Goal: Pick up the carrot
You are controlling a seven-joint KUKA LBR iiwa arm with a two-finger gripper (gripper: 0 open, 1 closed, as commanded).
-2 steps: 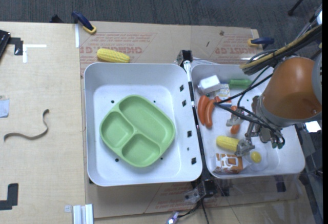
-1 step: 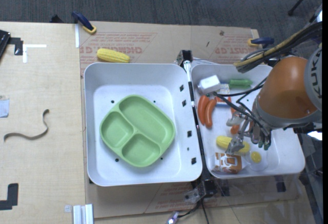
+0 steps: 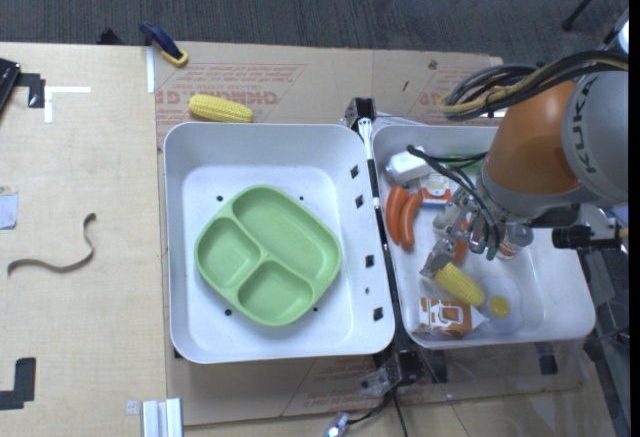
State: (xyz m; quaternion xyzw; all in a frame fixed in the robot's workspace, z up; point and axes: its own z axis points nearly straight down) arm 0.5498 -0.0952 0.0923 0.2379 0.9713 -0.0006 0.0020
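White plastic forms both shallow bins on the bench. The left bin (image 3: 180, 255) sits at centre frame and holds a green divided plate (image 3: 268, 255) with three compartments, lying flat and slightly turned. The right bin (image 3: 560, 320) sits at lower right, its near wall touching the left bin's side.

The carrot (image 3: 401, 215) lies in the right bin near its left wall, lengthwise from upper to lower frame, with a second orange-red piece just beside it. It rests on the bin floor, apart from the gripper.

The arm (image 3: 535, 150), grey with an orange band, enters from the right edge and covers the upper middle of the right bin. The gripper (image 3: 452, 250) points down and left into the bin, its tip just above a corn cob (image 3: 461, 282) in the lower middle of the bin. Whether the fingers are open or closed cannot be told; nothing is seen held between them.

Other contents of the right bin: a small orange and white carton (image 3: 445, 317) at the lower left corner, a small yellow piece (image 3: 498, 306) to the right of the cob, and a white item (image 3: 407, 164) near the upper left corner.

Outside the bins, a second corn cob (image 3: 221, 108) lies on the cardboard above the left bin. A blue and yellow clamp (image 3: 163, 43) lies at upper left. A thin curved strip (image 3: 60, 260) lies on the bench at far left.
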